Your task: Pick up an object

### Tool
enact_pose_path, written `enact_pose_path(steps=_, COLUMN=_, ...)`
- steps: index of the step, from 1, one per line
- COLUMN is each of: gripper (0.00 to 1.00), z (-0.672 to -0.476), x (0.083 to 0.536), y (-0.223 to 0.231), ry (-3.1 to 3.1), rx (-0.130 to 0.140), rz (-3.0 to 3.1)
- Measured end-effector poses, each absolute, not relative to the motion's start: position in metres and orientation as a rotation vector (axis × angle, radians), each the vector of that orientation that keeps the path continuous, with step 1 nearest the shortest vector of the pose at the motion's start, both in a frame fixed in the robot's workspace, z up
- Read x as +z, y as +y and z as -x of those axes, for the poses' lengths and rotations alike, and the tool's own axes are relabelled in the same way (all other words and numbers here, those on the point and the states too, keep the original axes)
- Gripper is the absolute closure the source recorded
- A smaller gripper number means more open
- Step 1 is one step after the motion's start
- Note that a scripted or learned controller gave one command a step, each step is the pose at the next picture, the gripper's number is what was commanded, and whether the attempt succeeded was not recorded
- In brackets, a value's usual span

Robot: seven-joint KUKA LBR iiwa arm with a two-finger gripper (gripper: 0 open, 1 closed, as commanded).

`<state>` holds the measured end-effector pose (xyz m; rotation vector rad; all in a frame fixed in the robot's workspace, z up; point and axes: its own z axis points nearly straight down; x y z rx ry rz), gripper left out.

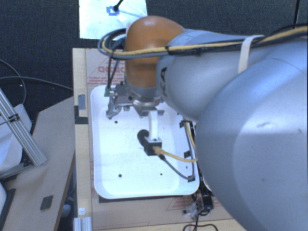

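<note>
We see the big grey robot arm [250, 129] reaching in from the right and covering much of the bench. Its rounded orange band [147, 47] sits above the wrist, and a bundle of black and yellow cables [192, 46] runs across it. Below the band, the grey metal gripper [126, 107] hangs over the far end of a shallow white plastic bin [96, 148], low above the bin floor. From this angle we cannot tell whether it is spread wide or drawn narrow, and we cannot tell whether anything sits in it.

We cannot tell where the object to pick up lies, because the arm hides the right side of the bench. The bare part of the bin floor carries three small dark specks [120, 175], well apart from one another and too small to identify.

The bin rests on a tan cardboard sheet with red lettering [98, 69]. Beyond it, a pale sheet of paper with a small blue mark [113, 13] lies on dark ground. At the left edge, a silver aluminium rail [21, 129] leans across a tan board [53, 143].
</note>
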<state>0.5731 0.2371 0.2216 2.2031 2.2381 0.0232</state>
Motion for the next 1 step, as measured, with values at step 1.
enact_pose_path(steps=1, gripper=1.0, z=-0.573, x=0.2277, y=0.2285, ry=2.232, rx=0.006, rz=-2.209)
